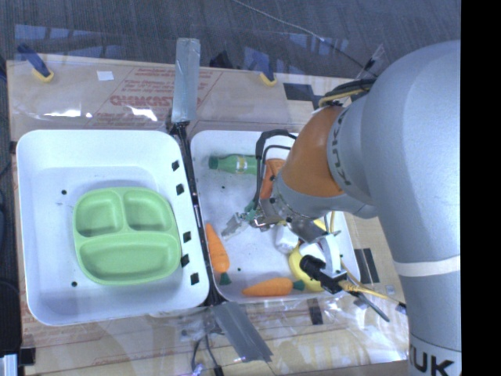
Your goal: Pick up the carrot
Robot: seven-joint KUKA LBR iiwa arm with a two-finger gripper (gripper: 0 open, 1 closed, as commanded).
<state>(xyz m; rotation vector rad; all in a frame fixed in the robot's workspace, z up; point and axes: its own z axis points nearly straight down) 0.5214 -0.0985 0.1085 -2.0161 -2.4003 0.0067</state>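
Observation:
Two carrots lie in the right bin (pixel 235 136). One carrot (pixel 217 247) rests along the bin's left wall with its green end towards the front. The other carrot (pixel 268 288) lies flat along the front wall. A third orange piece (pixel 268 180) shows at the arm's edge, partly hidden. My gripper (pixel 239 224) hangs over the middle of this bin, just right of the left-wall carrot and apart from it. Nothing shows in its grasp.
A green bottle (pixel 232 163) lies at the back of the right bin. A yellow object (pixel 300 266) sits under the wrist at the front right. The left bin (pixel 47 171) holds a green divided plate (pixel 125 233). The arm hides much of the right bin's right side.

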